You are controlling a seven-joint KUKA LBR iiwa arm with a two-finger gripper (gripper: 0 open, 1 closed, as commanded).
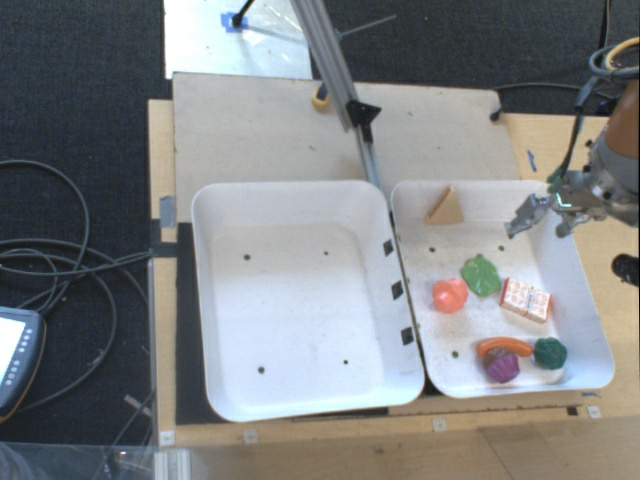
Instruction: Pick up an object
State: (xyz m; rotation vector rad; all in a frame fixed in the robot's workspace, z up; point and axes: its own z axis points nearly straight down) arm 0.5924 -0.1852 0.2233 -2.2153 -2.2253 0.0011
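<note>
**Object to pick: nearest candidates lie down-frame and left of the end effector**

The object is not fixed by the task, so any of the toys in the right bin (pixel 590 313) could serve. All of them sit in that bin, in the lower right of the frame: a tan wedge (pixel 446 207) near the bin's upper left corner, a green leafy piece (pixel 481 275) and a red-orange round piece (pixel 450 295) near the middle, an orange-and-white block (pixel 526 300) to their right, and a cluster at the bottom edge made of an orange sausage shape (pixel 505 346), a purple piece (pixel 502 367) and a dark green piece (pixel 549 352).

The end effector (pixel 540 215) hangs over the upper right part of the same bin, entering from the right edge of the frame. Nothing sits between its fingers; whether they are spread or closed I cannot tell at this size.

The relation that matters: the orange-and-white block lies almost straight down-frame from the end effector, and appears the closest. Its long axis runs left-right with a slight tilt down to the right. The green leafy piece lies down-frame and to the left, somewhat further. The left bin (pixel 215 203) on the worktop (pixel 260 118) plays no part in the reach.
</note>
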